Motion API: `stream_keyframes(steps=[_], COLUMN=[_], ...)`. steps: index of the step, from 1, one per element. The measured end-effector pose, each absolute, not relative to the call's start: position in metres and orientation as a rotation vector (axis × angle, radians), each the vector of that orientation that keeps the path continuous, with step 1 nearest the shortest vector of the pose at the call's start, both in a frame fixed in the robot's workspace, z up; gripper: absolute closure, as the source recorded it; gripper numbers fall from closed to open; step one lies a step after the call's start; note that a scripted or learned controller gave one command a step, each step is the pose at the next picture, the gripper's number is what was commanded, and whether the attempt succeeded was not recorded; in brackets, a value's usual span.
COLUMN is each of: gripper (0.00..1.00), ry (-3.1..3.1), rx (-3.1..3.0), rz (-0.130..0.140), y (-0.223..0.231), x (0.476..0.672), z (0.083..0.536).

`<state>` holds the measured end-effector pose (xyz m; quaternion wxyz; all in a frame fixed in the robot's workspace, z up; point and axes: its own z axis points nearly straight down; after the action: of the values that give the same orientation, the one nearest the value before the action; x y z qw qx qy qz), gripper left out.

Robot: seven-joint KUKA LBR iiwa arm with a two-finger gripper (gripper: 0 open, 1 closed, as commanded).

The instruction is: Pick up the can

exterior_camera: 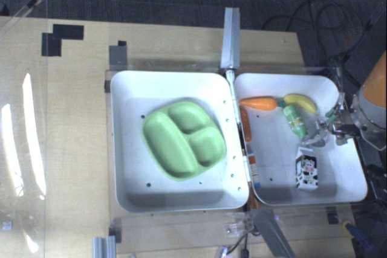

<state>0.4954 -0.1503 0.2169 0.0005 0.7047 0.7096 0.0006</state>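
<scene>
The pale wooden table (pixel 60 160) carries 2 shallow white bins side by side. The left bin (pixel 127 190) holds a green plate (pixel 184 140) with 3 compartments, sitting near its middle. The right bin (pixel 347 181) has the grey arm (pixel 375 112) reaching in over its right rim, its pincer (pixel 323 133) low near the bin's centre; whether it is open or closed cannot be told. A carrot (pixel 259 104) lies along the back edge, a banana (pixel 301 102) just beside it. The can (pixel 307 171), white with dark markings, stands near the front, apart from the pincer.
</scene>
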Motion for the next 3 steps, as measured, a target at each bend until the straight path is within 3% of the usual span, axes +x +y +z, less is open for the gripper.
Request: stream_keyframes(steps=[1,2,3], gripper=[0.00,0.00,0.00], ry=[2.105,2.412,2.376], rx=[2.330,2.007,2.051], rz=[0.003,0.004,0.004], y=[-0.110,-0.113,-0.148], x=[0.491,0.506,0.530], z=[0.176,0.207,0.189])
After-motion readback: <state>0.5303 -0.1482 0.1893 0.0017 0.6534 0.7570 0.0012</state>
